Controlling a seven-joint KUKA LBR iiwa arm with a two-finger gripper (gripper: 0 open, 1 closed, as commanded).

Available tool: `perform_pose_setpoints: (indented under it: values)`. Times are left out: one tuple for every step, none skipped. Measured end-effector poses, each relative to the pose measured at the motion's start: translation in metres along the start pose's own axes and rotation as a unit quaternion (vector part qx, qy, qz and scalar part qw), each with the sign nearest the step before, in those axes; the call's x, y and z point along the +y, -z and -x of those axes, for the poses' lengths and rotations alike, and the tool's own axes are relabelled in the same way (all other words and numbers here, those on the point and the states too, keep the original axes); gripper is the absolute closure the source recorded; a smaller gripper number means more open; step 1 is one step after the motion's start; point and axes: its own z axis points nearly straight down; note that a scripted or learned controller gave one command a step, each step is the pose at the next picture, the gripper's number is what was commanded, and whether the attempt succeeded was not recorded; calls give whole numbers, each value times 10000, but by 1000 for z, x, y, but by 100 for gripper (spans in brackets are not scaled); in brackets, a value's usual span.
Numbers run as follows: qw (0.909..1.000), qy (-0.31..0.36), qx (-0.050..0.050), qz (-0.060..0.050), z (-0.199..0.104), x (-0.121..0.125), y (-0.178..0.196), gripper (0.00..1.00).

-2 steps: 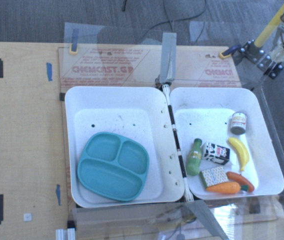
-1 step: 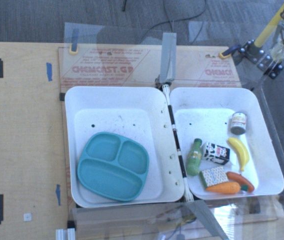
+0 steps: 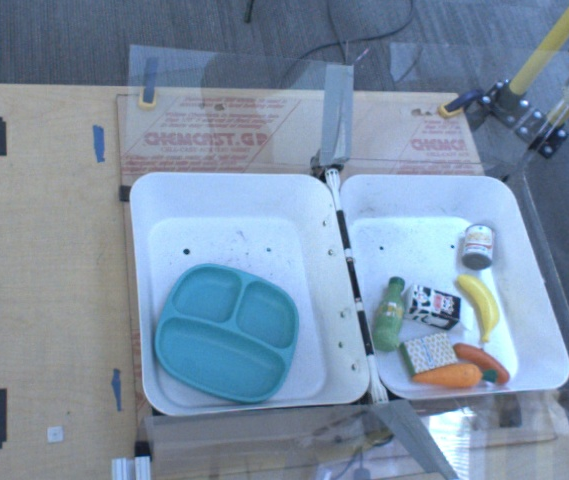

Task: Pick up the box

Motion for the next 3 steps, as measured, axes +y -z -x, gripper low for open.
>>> perform_pose_setpoints:
  values:
    - [9995, -314, -7, -18, 3, -1, 0, 100]
    - [9831, -1830, -8, -20, 25, 8, 0, 100]
    - [9986, -528, -4, -27, 84, -60, -39, 100]
